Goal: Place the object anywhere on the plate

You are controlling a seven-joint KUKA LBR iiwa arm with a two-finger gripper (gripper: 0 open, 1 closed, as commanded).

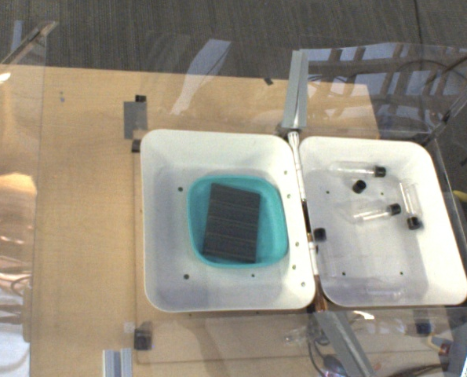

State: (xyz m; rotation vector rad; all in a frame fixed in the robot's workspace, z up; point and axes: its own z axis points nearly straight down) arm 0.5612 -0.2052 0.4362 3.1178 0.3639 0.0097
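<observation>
A teal plate [274, 242] with rounded corners rests in the middle of the left white bin [164, 234]. A dark grey ribbed rectangular block [232, 222] lies flat on the plate, slightly turned. In the right white bin [437, 234] lie several clear plastic tubes with black caps, among them one near the back [357, 168], one in the middle [376, 211] and one at the right [409, 202].
A loose black cap [359, 185] and another [319, 233] sit in the right bin. A metal divider post [294, 93] rises behind the seam between the bins. Small brackets [135, 118] stand on the wooden bench at the left bin's corners.
</observation>
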